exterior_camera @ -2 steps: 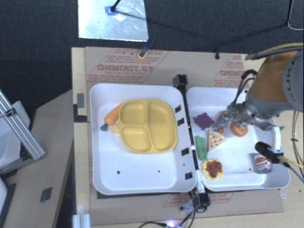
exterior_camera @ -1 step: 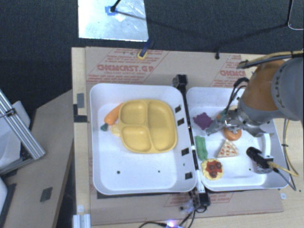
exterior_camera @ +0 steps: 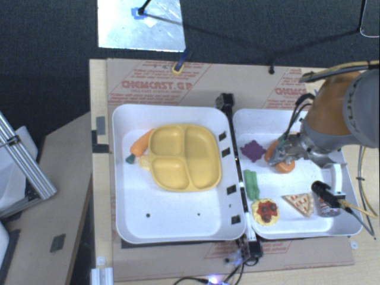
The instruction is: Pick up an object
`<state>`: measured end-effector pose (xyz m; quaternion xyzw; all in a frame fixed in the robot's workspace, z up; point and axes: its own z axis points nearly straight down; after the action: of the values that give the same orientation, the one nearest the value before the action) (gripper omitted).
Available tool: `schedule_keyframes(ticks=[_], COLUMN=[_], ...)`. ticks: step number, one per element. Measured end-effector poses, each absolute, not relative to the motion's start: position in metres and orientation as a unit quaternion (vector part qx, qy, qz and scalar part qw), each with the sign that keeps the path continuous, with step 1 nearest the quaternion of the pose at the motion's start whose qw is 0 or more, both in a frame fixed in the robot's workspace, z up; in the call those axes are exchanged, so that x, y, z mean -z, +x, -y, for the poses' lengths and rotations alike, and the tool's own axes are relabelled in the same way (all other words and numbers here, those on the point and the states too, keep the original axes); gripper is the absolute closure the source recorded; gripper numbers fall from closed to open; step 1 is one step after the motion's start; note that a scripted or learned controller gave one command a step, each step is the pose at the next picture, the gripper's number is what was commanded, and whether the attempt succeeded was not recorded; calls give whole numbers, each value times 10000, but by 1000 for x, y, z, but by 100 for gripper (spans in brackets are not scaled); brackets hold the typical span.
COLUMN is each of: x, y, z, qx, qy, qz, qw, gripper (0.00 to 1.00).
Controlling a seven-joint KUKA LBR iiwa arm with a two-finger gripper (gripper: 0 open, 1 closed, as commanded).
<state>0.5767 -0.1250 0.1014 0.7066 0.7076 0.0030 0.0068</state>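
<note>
My gripper (exterior_camera: 282,155) is low in the right bin (exterior_camera: 261,123), at its middle, right over a small orange toy (exterior_camera: 285,167) that it partly hides. Whether it touches the toy is unclear. A purple toy (exterior_camera: 253,150) lies just left of the gripper. A green piece (exterior_camera: 252,183) lies along the bin's left wall. A round red-and-yellow food toy (exterior_camera: 265,211) and a pizza slice (exterior_camera: 298,203) sit near the front edge.
The left bin (exterior_camera: 127,218) holds a yellow divided plate (exterior_camera: 181,157) with a toy carrot (exterior_camera: 140,143) against its left side. The arm's grey and orange body (exterior_camera: 338,114) hangs over the right bin's far right part.
</note>
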Motion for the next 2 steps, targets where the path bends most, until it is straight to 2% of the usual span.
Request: schedule_keyframes(ticks=[1, 2], x=[-150, -214], y=[570, 574], z=[122, 123], qx=[-13, -23], qy=[7060, 7055], qz=[-7082, -7087], qw=[17, 34], gripper=[100, 100])
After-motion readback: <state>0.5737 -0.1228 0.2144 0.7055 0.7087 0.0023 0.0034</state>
